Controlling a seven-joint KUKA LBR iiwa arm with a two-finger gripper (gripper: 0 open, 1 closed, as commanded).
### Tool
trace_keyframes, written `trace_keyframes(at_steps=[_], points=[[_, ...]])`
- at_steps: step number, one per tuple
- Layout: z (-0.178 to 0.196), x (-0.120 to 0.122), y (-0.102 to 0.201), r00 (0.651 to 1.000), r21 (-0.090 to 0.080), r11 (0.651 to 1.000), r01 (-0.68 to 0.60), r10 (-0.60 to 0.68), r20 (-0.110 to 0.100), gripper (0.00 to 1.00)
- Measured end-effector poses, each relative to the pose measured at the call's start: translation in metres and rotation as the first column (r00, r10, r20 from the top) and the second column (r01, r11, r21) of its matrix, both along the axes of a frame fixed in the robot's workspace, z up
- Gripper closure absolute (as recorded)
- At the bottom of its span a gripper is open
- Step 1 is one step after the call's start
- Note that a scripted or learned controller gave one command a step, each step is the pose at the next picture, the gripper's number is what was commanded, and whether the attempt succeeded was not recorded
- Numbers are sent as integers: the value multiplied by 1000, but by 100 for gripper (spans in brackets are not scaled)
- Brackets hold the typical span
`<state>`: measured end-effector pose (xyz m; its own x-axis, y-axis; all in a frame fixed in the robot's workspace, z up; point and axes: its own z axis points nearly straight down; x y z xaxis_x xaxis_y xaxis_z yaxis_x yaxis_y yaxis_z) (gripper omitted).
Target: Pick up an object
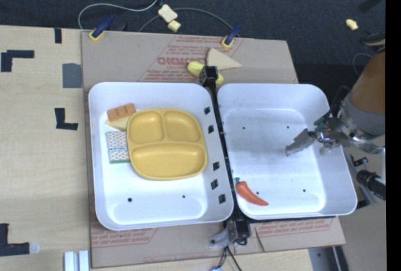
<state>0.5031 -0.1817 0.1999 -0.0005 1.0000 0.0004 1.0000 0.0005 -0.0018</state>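
An orange carrot-shaped piece lies in the right bin near its front left corner. The left bin holds a yellow divided plate, with a brown block and a small patterned pad at the plate's left edge. My gripper hangs over the right side of the right bin, pointing left, well apart from the orange piece and with nothing seen in it.
Both bins rest on a cardboard sheet on the wooden bench. Black clips join the bins along their shared wall. A yellow bit and a tan wedge lie behind the bins, next to cables and clamps.
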Motion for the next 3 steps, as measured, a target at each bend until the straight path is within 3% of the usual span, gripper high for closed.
trace_keyframes(at_steps=[1,2,3], points=[[-59,53,95,1000,3,1000,-10,10,-1,0],[-13,154,112,1000,-2,1000,-5,5,10,0],[-104,140,36,1000,-2,1000,4,-4,-3,0]])
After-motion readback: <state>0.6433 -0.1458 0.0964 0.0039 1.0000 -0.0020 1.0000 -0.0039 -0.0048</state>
